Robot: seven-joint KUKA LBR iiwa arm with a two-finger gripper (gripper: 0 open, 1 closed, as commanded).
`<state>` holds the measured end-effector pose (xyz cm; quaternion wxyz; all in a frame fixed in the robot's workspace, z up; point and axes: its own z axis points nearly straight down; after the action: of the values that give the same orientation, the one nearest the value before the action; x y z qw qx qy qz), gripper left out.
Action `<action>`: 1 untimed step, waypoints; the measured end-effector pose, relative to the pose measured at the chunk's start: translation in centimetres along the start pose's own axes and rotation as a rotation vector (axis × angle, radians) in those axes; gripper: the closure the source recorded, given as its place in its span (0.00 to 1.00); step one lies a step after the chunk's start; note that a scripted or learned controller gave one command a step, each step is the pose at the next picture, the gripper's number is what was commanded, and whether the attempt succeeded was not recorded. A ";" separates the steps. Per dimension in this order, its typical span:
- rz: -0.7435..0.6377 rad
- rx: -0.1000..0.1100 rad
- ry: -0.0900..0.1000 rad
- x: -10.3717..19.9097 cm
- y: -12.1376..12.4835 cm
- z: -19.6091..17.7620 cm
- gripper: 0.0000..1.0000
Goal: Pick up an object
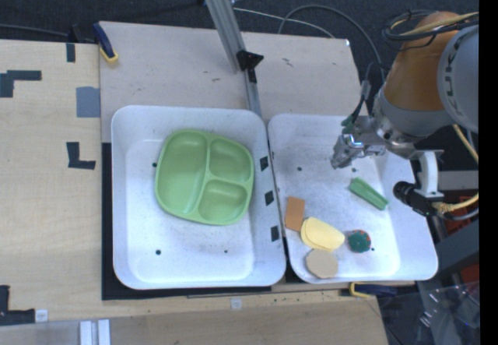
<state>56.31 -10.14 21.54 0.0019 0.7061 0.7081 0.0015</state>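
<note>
**A:** Where is the gripper (343, 155) now?

**B:** Over the right bin (311, 133), in its far half, hanging from the orange-banded arm (420, 71) that comes in from the right. Nothing shows between its fingers, and I cannot tell whether they are spread or closed; the metal tip is too small and blurred.

**A:** Which object is the likely target?

**B:** My guess is the green block (367, 193). It lies just near and right of the gripper, closest of all the pieces. Its long axis runs diagonally, from far-left to near-right.

**A:** So what does the next move turn on?

**B:** A short shift toward the near-right, then a descent. The fingers would probably need to close across the block's narrow width, so square to that diagonal.

**A:** And the other things?

**B:** Farther off, along the near part of the same bin: an orange piece (294, 213), a yellow piece (322, 234) touching a tan round one (321, 263), and a small teal and red object (359, 241). The green divided plate (205, 177) sits in the left bin (124, 180), well apart.
</note>
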 end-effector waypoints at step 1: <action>0.001 0.004 0.001 0.0 0.1 -1.3 1.00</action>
<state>56.35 -10.09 22.87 0.0002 0.7064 0.7078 0.0003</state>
